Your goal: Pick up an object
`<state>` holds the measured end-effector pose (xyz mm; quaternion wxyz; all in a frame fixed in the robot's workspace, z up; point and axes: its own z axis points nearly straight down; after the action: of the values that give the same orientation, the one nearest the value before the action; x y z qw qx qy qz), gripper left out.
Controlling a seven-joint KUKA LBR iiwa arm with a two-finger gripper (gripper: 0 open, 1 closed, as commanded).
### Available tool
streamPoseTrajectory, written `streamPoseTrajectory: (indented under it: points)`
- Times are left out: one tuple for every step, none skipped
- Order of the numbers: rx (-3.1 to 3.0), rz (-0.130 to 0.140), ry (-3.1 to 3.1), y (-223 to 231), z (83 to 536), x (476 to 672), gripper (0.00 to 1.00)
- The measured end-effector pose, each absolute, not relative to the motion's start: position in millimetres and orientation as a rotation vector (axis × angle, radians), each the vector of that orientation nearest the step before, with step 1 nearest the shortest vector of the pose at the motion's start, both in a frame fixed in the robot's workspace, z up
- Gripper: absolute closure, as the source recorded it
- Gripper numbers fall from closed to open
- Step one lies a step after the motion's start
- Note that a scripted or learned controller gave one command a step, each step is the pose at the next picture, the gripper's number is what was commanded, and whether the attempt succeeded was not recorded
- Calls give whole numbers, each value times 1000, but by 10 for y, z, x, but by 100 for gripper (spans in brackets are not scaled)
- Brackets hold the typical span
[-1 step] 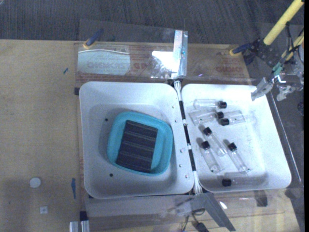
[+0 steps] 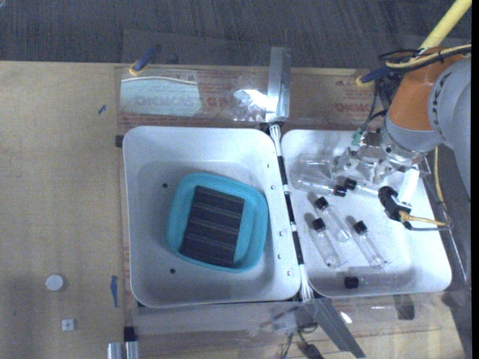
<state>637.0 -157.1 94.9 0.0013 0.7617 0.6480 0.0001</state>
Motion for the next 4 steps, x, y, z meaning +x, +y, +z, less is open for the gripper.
streamPoseTrajectory:
  points:
    - [2385, 0, 2036, -1562, 1056, 6380, 100]
    - [2385, 0, 2037, -1561, 1055, 6380, 0]
    - [2429, 1, 1991, -1913, 888, 6120, 0]
    - [2493, 5, 1908, -1473, 880, 6026, 0]
